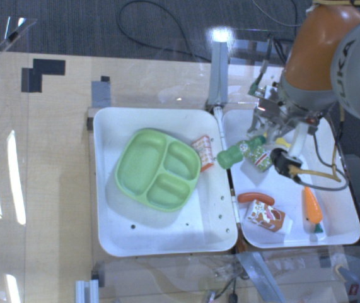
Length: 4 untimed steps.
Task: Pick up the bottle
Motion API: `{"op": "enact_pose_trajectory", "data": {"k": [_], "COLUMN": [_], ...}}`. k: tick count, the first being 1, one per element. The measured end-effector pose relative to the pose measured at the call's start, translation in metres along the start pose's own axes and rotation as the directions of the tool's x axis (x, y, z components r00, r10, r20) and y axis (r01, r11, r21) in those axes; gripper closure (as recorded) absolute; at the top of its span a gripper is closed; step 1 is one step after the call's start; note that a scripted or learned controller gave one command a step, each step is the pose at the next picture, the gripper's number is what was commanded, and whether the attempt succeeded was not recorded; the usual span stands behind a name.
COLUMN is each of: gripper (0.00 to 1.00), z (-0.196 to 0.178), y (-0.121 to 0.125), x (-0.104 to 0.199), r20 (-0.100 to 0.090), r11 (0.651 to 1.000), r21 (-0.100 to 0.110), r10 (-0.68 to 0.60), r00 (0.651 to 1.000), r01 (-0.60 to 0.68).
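**Green bottle held at the divider between the bins**

The green plastic bottle (239,151) lies nearly level above the inner rim of the right white bin (350,235), its cap end poking over the divider toward the left white bin (104,188). The other end sits between the fingers of the two-finger gripper (261,145), which are closed on it. The bottle looks raised off the bin floor rather than resting on it, though the slanted view makes the height hard to judge.

Just beside the cap, inside the left bin's right edge, lies a small red-and-white packet (203,152), touching a light green divided plate (157,168) in the middle of that bin. In the right bin, toward its near edge, sit a red sausage-like toy (256,198) and a red-and-white carton (265,217); an orange carrot toy (311,207) lies along the right edge.

By my reading the grasp is made and the lift is under way. What remains is to carry the bottle clear without it slipping, since it is gripped near one end.
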State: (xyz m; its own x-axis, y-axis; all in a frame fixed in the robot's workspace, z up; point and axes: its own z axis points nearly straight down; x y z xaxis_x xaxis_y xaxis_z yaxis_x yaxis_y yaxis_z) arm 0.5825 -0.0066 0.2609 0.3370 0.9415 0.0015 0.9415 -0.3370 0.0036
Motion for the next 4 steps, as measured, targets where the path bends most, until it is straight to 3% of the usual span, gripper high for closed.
{"op": "enact_pose_trajectory", "data": {"k": [1, 2, 3, 4], "gripper": [1.00, 1.00, 1.00, 1.00], "z": [-0.006, 0.031, 0.060, 0.040], "y": [0.050, 0.031, 0.010, -0.009], "x": [-0.078, -0.089, -0.109, -0.050], "r20": [0.001, 0.001, 0.001, 0.001], "r11": [0.955, 0.995, 0.976, 0.915], "r21": [-0.001, 0.002, 0.001, 0.001], "r10": [0.296, 0.101, 0.218, 0.403], "r00": [0.955, 0.995, 0.976, 0.915], "r01": [-0.296, -0.101, -0.218, -0.403]}}
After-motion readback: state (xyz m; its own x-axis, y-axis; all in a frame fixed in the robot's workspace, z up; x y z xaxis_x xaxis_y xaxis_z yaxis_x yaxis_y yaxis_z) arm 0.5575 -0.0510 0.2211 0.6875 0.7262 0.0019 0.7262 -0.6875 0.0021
